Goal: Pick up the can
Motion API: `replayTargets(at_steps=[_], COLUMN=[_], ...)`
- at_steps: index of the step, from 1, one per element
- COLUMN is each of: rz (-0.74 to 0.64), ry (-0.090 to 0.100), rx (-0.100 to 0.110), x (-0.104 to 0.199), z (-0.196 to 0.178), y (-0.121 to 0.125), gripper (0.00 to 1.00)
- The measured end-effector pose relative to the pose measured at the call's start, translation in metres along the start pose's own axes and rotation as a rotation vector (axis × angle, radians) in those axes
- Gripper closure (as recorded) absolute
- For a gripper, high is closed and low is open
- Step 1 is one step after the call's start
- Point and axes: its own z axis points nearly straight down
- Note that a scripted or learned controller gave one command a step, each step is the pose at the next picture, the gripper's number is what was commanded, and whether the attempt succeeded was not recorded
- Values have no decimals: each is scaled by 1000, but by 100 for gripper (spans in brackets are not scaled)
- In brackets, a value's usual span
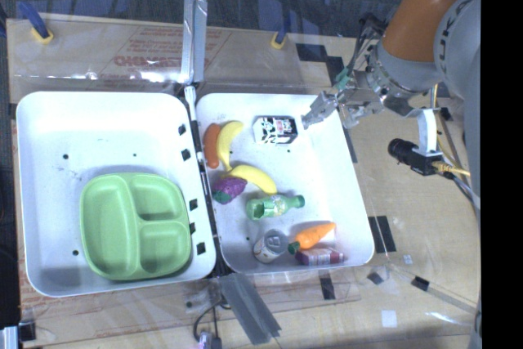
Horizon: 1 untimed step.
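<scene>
Can (270, 244): on its side near the right bin's (347, 176) front edge, beside a carrot (314, 235). Gripper (320, 112): over the bin's far right rim, holding nothing; finger spread unclear.

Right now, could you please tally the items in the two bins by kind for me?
Bananas: 2
Carrots: 2
Bottles: 2
Can: 1
Purple item: 1
Black-and-white carton: 1
Green divided tray: 1
Total: 10
</scene>
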Motion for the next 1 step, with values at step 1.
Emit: replayTargets(at_steps=[1], rz=[156], ry=[0], rx=[1], x=[18], z=[70], y=[-46], gripper=[0])
